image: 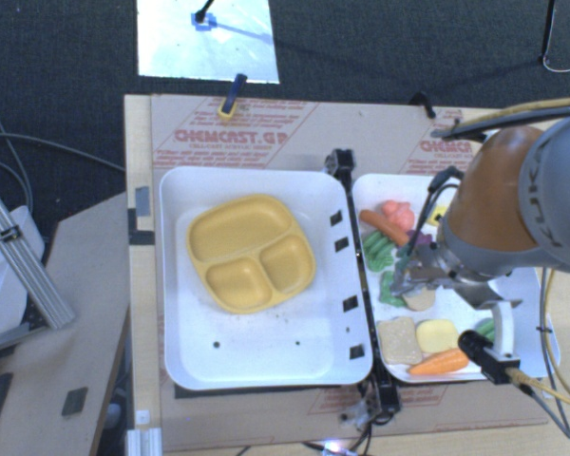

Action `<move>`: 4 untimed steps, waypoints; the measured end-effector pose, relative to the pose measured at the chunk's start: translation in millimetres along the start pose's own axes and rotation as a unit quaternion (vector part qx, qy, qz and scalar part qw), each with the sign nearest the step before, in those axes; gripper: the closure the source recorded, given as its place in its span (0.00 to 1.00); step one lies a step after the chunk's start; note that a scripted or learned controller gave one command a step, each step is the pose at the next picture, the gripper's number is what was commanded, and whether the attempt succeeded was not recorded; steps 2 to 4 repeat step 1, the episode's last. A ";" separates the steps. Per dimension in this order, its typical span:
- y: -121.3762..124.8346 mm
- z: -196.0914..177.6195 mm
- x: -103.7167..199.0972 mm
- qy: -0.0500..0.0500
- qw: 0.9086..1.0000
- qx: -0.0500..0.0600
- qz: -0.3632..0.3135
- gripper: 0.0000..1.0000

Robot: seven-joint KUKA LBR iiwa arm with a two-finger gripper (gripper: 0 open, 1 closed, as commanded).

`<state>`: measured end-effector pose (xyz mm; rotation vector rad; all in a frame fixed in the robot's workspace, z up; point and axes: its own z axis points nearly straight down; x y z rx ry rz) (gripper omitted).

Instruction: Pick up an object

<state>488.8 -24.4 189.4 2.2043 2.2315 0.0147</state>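
The right bin [380,190] holds several toy foods: a pink piece [396,212], an orange carrot-like stick [382,224], green pea pods [377,247], a tan bread slice [398,340], a yellow piece [436,334] and an orange carrot [439,362]. My gripper [410,278] is low in this bin, right above the green pieces and a pale round item [420,300]. The grey and orange arm covers the bin's right half.
The left bin [266,350] carries a yellow three-compartment plate [252,253]. Black clips run along the divider between the bins [347,245]. A reflective sheet [207,25] lies beyond the bench, and a metal frame [19,255] stands at the left.
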 end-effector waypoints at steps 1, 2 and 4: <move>0.1 -35.8 70.0 0.001 1.000 0.002 0.000 1.00; 0.1 -35.8 70.0 0.001 1.000 0.002 0.000 1.00; 0.1 -35.8 70.0 0.001 1.000 0.002 0.000 1.00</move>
